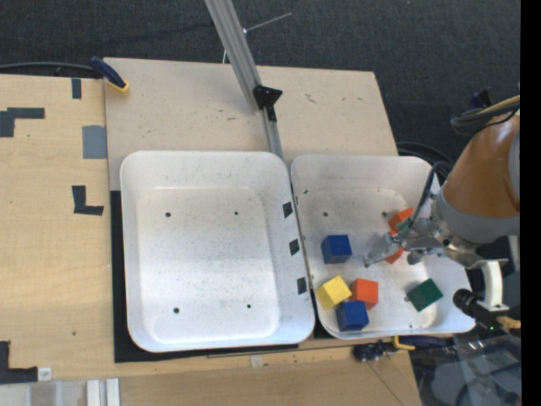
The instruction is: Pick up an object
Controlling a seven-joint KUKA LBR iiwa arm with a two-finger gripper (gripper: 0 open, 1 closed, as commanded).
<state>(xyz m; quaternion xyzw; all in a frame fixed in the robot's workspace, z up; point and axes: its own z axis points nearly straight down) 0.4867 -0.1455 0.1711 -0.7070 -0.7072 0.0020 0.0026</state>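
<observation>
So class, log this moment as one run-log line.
arm: over right bin | gripper: low beside small orange piece | grasp: cannot tell | blocks in bin: two blue, yellow, orange, green

The arm (pixel 482 189) is a thick, rounded body at the right bin's (pixel 355 169) far right side. Its upper part is a broad orange band with a smooth, slightly glossy surface; below that runs a grey collar. Toward the bin the wrist narrows into the gripper (pixel 390 248), a cluster of dull grey metal parts with thin dark links. A thin dark cable loops along the orange band's bin-facing edge. Below the collar sits a white bracket beside a black, round-ended fitting.
</observation>
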